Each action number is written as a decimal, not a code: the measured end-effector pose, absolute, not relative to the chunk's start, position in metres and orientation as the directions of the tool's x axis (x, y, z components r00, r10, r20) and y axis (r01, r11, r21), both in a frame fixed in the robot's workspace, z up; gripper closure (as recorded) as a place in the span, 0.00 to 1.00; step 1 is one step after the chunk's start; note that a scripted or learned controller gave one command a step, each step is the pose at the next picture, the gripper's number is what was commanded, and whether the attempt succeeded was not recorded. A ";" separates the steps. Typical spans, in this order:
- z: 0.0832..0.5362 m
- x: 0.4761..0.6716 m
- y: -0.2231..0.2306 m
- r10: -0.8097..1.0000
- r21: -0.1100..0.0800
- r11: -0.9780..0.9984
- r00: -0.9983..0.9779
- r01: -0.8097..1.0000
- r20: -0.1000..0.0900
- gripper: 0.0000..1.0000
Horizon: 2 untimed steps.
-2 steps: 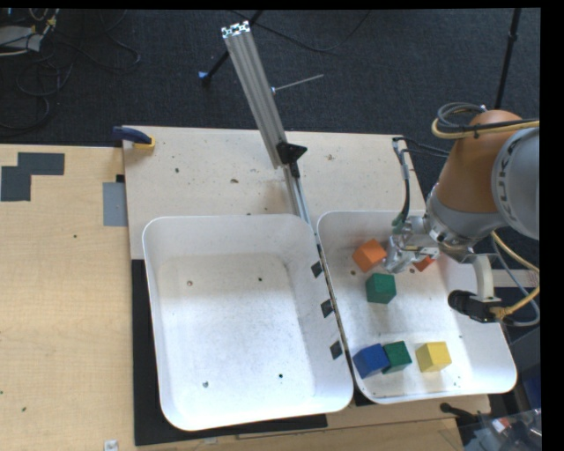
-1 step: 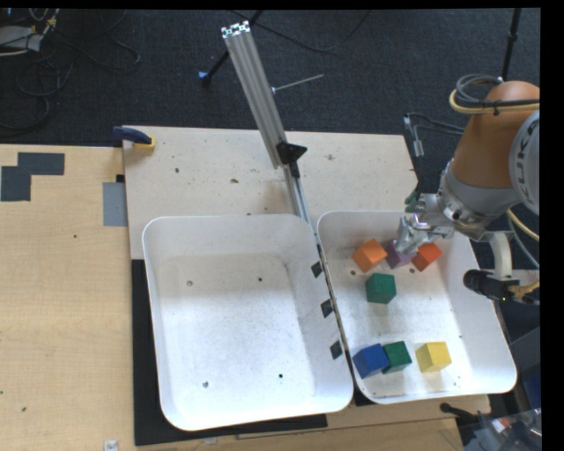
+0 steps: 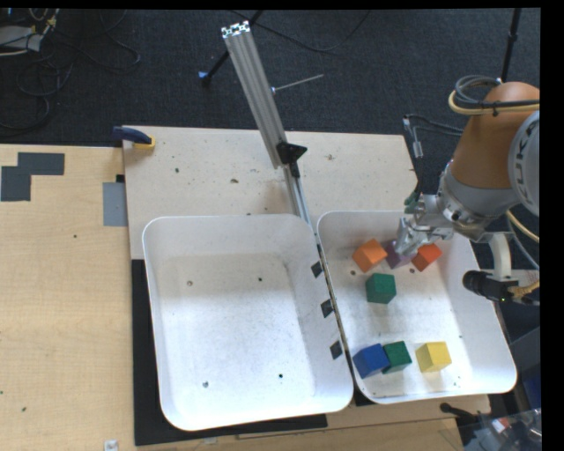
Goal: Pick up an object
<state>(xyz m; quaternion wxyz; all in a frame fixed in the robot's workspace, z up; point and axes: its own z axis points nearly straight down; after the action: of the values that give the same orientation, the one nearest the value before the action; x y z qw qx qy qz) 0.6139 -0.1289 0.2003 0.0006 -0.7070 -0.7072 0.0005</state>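
Right bin | hand grip unclear, between orange blocks | green cube near

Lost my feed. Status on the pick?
Gripper down in right bin, grip unclear. Purple block beneath it. Orange blocks crowd both sides.

a robotics lab: a grey and orange industrial arm reaches over a plywood desk bearing two white bins, an aluminium rail tipped with a checkered marker, loose cables on dark carpet
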 end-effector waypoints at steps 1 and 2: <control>0.195 0.604 -0.078 1.000 -0.005 0.004 -0.004 1.000 0.003 1.00; 0.195 0.601 -0.033 1.000 -0.004 0.003 -0.003 1.000 0.003 1.00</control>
<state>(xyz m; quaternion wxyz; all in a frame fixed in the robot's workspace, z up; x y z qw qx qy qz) 0.6011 -0.0333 0.1950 0.0026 -0.7059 -0.7083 0.0006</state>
